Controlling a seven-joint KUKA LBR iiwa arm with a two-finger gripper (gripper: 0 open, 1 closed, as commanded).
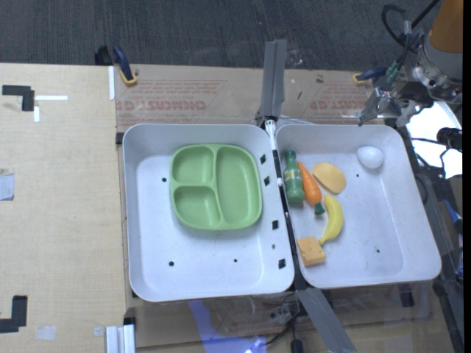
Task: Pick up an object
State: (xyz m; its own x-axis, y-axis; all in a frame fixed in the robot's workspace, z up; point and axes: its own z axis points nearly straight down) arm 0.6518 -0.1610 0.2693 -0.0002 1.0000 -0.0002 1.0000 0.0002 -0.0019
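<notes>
White plastic makes both shallow bins on the desk [59, 197]. The left bin [147, 271] carries a green divided plate [216, 187]. The right bin [397, 248] carries all the small toy foods: a green bottle [293, 178], an orange carrot [310, 185], a yellow-orange rounded piece [330, 177], a banana [333, 220], a tan block [311, 252] and a white egg [369, 156].

The gripper [384, 103] hangs at the upper right, above the far rim of the right bin, below the orange band of the arm [445, 20]. It is small and partly mixed with cables there, so I cannot tell if it is spread or closed, and nothing is seen held in it.

No object is picked yet, in my judgement. The egg is the nearest thing: it lies just below the gripper in the picture, toward the camera and slightly to the left, alone and well apart from the others. The bottle, carrot and rounded piece are touching or almost touching near the wall between the bins, so they look harder to take singly. The banana has its long axis running mostly from far to near, slightly tilted, and the tan block lies just beside its lower end. For the egg, the move would be mostly a descent toward the bin floor; its round shape may slip out.
</notes>
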